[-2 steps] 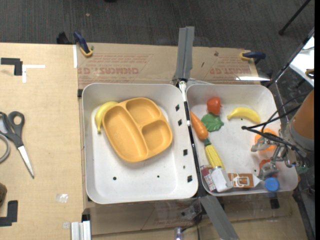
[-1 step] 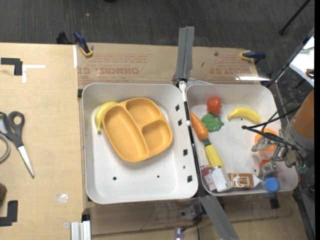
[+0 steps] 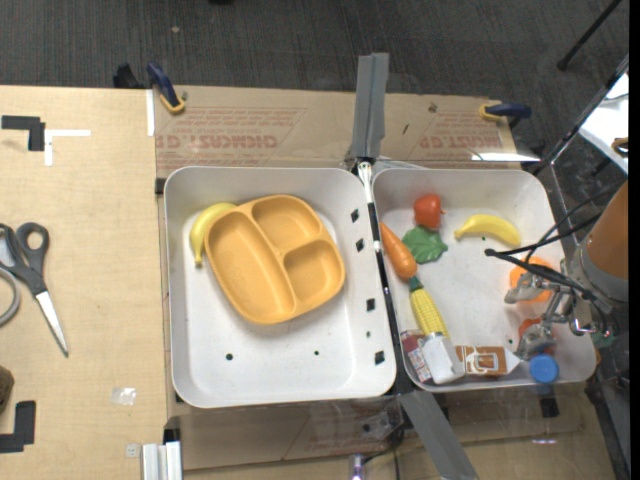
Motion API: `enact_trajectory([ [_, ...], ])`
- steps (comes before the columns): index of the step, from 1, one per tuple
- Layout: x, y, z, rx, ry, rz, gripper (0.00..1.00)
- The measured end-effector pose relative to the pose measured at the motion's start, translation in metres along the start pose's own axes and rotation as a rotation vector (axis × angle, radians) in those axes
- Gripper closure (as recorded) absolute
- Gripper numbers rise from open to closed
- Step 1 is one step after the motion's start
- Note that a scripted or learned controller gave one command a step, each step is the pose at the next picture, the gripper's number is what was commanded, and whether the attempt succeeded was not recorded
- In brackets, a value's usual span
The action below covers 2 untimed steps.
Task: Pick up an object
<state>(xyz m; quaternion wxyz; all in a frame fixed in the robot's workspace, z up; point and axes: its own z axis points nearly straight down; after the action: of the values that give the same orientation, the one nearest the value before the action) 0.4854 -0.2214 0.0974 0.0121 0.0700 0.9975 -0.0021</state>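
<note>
The right bin (image 3: 470, 183) holds a red tomato (image 3: 428, 209) on a green leaf (image 3: 428, 245), an orange carrot (image 3: 399, 253), a corn cob (image 3: 428, 308), a yellow banana (image 3: 488, 229), an orange fruit (image 3: 532, 271), two small packets (image 3: 428, 357) (image 3: 482, 361) and a blue-capped item (image 3: 543, 369). My gripper (image 3: 543, 320) hangs low over that bin's right front corner, just below the orange fruit and above the blue cap. Cables partly cover the fruit. I see nothing clearly held.
The left bin (image 3: 200, 368) carries a yellow divided plate (image 3: 272, 257) with a second banana (image 3: 205, 227) tucked under its left rim. Scissors (image 3: 36, 273) lie on the bench far left. Clamps (image 3: 165, 87) (image 3: 505, 112) hold cardboard behind the bins.
</note>
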Motion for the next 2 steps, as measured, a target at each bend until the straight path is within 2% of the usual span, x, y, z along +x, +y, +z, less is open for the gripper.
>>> enact_trajectory([
  [2, -0.0001, 0.0002, 0.0000, 0.000, 0.000, -0.004, 0.00],
])
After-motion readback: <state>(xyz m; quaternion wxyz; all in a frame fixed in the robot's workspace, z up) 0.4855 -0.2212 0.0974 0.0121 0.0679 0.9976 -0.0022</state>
